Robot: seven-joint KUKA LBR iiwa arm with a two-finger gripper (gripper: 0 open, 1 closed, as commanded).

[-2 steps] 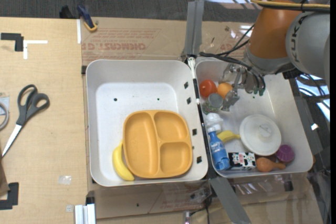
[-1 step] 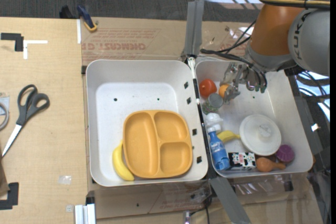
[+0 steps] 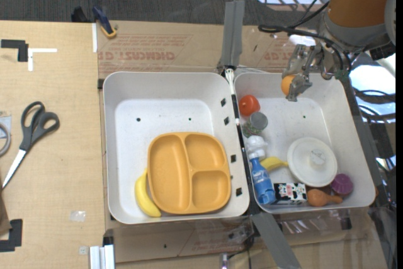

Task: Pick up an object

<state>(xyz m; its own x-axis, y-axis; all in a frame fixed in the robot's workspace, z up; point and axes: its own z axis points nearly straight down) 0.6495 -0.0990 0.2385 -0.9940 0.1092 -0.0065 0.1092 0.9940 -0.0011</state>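
Spanning the bench [image 3: 50, 198] were two white bins: left bin [image 3: 119, 104] had a yellow divided plate [image 3: 189, 171] w/ a banana [image 3: 144, 197] at its left edge. Right bin [image 3: 352, 129] held a white lid [image 3: 312, 160], blue bottle [image 3: 260, 176], red ball [image 3: 249, 104], purple piece [image 3: 342, 184]. End effector [image 3: 295, 86], raised over the right bin's far side, was clenched on a small orange ball [image 3: 288, 85].
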